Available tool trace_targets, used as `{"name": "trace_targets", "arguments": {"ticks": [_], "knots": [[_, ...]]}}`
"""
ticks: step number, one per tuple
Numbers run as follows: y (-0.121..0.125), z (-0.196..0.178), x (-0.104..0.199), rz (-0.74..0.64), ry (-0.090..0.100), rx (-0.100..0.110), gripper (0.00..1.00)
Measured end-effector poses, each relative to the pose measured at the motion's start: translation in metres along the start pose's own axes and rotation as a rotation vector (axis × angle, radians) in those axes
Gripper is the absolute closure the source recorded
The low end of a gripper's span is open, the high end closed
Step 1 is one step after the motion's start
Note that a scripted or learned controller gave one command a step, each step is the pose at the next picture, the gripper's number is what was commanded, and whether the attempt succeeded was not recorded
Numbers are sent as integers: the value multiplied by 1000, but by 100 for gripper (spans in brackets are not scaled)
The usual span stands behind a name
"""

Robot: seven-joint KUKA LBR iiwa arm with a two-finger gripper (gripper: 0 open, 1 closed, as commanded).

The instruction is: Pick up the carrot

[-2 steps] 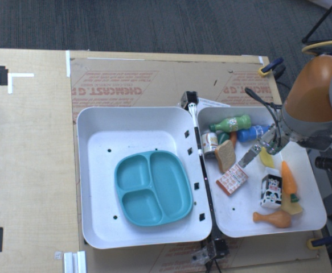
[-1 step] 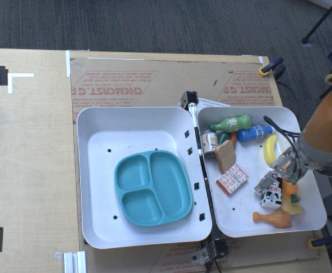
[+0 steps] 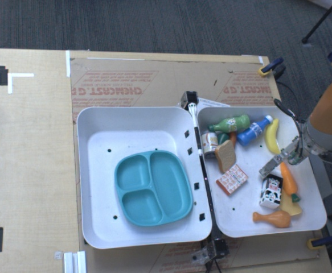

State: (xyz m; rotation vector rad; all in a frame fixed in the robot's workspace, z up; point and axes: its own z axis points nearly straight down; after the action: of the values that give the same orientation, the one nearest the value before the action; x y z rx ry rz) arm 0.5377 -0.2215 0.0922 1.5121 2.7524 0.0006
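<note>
One pincer (image 3: pixel 281 162) hangs low, just above the carrot (image 3: pixel 289 179).

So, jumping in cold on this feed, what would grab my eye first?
Likely the teal divided plate, lying alone in the left bin. Next, the heap of toy food in the right bin, where the pincer reaches in from the right, just above the orange carrot near the bin's right side.
</note>
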Motion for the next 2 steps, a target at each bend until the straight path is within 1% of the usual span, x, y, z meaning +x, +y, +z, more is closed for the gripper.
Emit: {"name": "trace_targets", "arguments": {"ticks": [1, 2], "knots": [[1, -9, -1, -2, -4, -3, 100], [1, -9, 0, -3, 0, -1, 0]]}}
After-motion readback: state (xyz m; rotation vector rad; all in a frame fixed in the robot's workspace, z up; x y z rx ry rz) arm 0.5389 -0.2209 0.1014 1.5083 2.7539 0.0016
